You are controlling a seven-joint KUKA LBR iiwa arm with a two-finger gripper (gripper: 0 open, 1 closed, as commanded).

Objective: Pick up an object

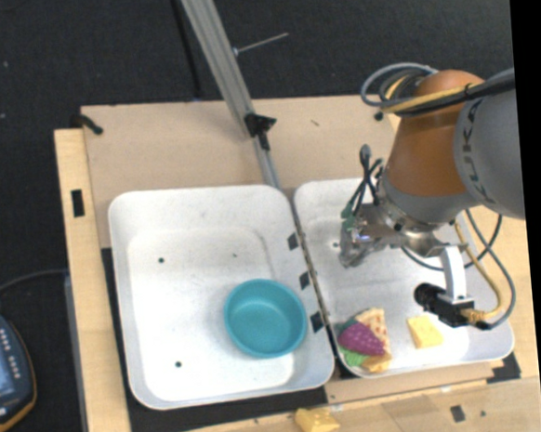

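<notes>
Bins (150, 220) on tan bench (181, 143)

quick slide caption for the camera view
End effector poised over the right bin above toy food; teal bowl in the left bin.

Place: robotics lab | cues: white bins (140, 221); teach pendant (3, 371) (toy food (362, 338))

A purple bunch of toy grapes (362, 338) lies at the near left corner of the right bin (318, 207), touching a yellow cheese wedge (374, 323). A yellow block (425, 331) sits just right of them. A teal bowl (264, 317) stands upright in the left bin (159, 219).
</notes>
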